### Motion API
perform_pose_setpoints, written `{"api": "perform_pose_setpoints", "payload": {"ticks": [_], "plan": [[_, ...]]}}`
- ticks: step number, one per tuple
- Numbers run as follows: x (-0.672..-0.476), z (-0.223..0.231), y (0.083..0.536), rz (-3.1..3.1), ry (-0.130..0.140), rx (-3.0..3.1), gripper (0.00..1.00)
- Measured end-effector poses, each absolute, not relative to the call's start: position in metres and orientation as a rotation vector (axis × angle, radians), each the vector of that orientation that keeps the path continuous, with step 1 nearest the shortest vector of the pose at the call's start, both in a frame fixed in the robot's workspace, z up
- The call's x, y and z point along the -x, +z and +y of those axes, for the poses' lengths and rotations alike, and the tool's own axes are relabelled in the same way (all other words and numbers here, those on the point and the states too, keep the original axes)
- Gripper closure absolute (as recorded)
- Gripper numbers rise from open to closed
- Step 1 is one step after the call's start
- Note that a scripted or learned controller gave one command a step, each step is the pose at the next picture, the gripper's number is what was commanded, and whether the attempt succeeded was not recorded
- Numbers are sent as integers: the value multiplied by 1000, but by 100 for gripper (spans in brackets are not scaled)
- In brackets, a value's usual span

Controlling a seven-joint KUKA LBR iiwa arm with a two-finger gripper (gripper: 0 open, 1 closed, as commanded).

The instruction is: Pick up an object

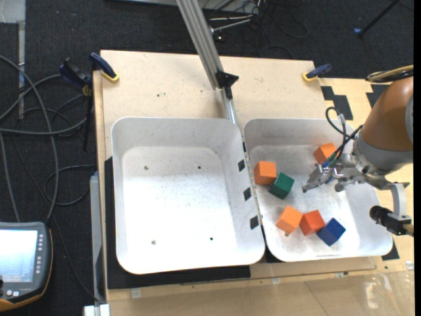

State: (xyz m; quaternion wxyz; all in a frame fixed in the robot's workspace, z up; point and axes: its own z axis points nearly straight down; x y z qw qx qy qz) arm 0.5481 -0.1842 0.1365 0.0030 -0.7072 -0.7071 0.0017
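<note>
Hand [323, 178] first: I see it low over the right bin [368, 245], reaching in from the right with the grey arm [385, 151] bent down behind it and the orange band [393, 114] above the wrist showing at the frame's edge. Its metal fingertips point left toward the middle of the bin, and from this slanted view I cannot tell whether they are spread or closed; no block shows between them. Just behind the hand, toward the far wall, sits an orange block [324, 153], partly covered by the cables at the wrist. To the hand's left lie another orange block [266, 172] and, touching it on the near side, a green block [282, 185]. Nearer the front wall I count three more in a row: an orange block [289, 219], a red block [312, 222] just beside it, and a blue block [331, 232] touching the red one. All six blocks rest on the bin floor. The left bin [125, 176] stands beside it on the desk [164, 78], with a slanted metal rail [197, 31] running down to the gap between the two bins.
</note>
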Motion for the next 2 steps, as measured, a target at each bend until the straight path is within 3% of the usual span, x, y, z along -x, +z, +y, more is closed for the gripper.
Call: {"api": "perform_pose_setpoints", "payload": {"ticks": [1,2], "plan": [[-548,-184,94,-2221,1,2222,0],[-549,-184,105,-2222,-1,2224,100]]}}
